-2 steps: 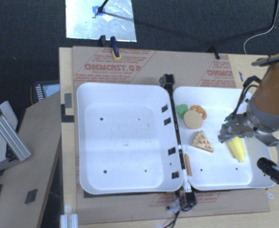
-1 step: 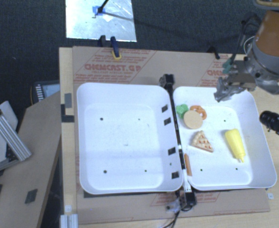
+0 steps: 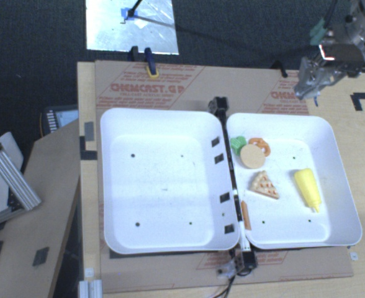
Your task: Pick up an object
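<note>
In the right bin (image 3: pixel 331 135), yellow bottle (image 3: pixel 308 188) lying lengthwise, tip toward near edge, pincer (image 3: pixel 308 89) beyond the bin, grip unreadable.

I work in a robot lab: my worktop (image 3: pixel 170 82) is a cardboard sheet with two clipped white bins (image 3: pixel 157 185), metal rails (image 3: pixel 9 172) and loose cables (image 3: pixel 232 272).

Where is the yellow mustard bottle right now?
The yellow mustard bottle lies in the right bin, toward its right side, apart from the pizza slice on its left.
</note>
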`<state>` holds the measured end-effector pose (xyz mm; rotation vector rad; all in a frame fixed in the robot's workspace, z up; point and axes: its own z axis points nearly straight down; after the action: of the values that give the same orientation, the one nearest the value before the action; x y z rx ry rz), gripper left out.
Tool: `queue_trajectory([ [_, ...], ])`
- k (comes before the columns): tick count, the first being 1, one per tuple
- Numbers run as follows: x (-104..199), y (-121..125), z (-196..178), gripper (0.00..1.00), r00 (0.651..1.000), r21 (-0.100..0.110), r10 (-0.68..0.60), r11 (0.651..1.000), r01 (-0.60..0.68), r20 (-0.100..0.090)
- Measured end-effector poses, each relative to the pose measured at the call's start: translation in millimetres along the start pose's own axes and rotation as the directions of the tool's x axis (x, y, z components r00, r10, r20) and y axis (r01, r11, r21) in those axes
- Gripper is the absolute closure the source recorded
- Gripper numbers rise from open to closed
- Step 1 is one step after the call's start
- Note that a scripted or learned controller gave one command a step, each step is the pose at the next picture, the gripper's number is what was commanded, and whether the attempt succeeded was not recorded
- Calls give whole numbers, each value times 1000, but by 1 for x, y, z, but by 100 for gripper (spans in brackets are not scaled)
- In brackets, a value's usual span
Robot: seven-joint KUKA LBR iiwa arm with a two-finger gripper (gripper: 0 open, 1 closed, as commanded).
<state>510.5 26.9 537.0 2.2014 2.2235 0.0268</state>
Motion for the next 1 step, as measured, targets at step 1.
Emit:
queue_trajectory([
  [1, 70, 2, 137, 100, 1000, 32, 0, 999, 0, 3],
])
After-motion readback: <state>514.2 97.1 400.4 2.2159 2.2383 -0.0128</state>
